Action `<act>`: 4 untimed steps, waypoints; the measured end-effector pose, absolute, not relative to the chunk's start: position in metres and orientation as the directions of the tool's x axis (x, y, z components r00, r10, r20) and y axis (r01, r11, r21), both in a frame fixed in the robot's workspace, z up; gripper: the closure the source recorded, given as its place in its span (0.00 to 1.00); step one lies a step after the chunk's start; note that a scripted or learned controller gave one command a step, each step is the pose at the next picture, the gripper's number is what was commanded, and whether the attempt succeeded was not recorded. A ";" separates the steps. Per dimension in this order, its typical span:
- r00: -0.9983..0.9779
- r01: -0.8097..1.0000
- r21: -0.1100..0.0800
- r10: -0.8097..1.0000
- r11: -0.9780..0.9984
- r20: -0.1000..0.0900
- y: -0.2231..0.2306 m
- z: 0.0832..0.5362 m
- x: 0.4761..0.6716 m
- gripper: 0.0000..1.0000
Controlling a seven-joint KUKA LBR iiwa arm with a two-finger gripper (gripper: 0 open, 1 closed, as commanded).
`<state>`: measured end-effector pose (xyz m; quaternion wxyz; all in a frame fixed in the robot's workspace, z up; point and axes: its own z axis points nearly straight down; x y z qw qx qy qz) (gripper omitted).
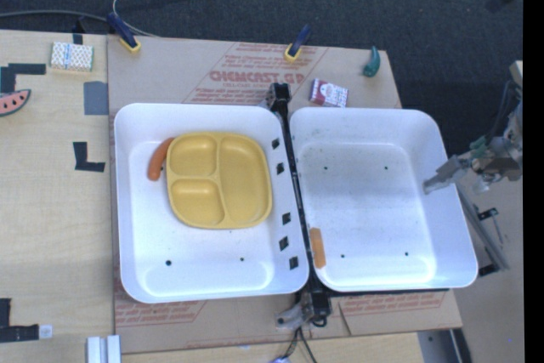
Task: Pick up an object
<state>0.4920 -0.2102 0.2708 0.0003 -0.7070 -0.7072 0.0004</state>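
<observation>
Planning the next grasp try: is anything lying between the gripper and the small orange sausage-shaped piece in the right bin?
Nothing visible does. The gripper sits at the right white bin's right rim, and the small orange sausage-shaped piece lies against that bin's left wall, with bare bin floor between them.

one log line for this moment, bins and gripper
left bin: yellow tray, orange piece | right bin: orange piece | gripper: right rim, nothing held

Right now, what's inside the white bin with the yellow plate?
The left bin holds the yellow divided plate and an orange hot-dog-like toy at its left edge. Anything beneath the plate is covered.
</observation>
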 end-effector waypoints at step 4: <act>0.000 1.000 0.002 1.000 0.000 -0.001 -0.099 0.097 0.532 0.00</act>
